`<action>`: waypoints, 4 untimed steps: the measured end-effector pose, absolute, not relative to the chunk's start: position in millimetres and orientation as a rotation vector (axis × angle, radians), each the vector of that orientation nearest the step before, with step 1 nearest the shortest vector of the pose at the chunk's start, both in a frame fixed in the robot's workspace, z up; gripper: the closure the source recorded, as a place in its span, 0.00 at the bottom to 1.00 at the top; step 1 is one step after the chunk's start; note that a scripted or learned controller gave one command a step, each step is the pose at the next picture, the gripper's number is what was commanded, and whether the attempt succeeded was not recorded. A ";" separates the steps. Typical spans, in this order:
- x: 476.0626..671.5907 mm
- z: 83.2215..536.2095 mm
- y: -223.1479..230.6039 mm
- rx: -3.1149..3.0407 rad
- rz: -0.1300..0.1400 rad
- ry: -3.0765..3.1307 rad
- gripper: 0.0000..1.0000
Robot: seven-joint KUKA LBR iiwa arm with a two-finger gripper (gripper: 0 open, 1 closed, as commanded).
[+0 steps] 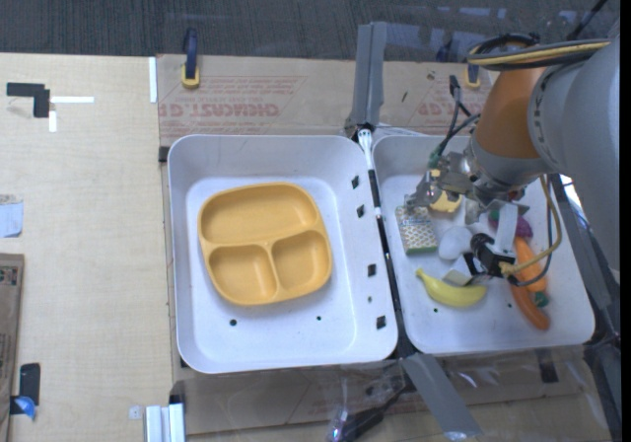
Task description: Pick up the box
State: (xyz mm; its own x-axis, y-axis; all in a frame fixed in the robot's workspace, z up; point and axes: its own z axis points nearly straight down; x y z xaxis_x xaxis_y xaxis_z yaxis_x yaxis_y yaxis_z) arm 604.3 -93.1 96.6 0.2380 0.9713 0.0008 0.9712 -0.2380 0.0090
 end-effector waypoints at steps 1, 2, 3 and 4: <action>581.6 96.5 -94.7 2.490 0.010 1.906 0.00; 541.6 95.9 -98.1 2.518 0.009 1.871 0.00; 499.6 95.5 -103.1 2.546 0.009 1.833 0.00; 537.1 191.1 -78.2 2.150 -0.002 2.291 0.00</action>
State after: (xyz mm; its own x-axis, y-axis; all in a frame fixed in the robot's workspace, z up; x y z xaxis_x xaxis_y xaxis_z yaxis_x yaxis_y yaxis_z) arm 537.1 -78.2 191.1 -0.0635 0.9980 -0.0008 0.9980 0.0635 -0.0013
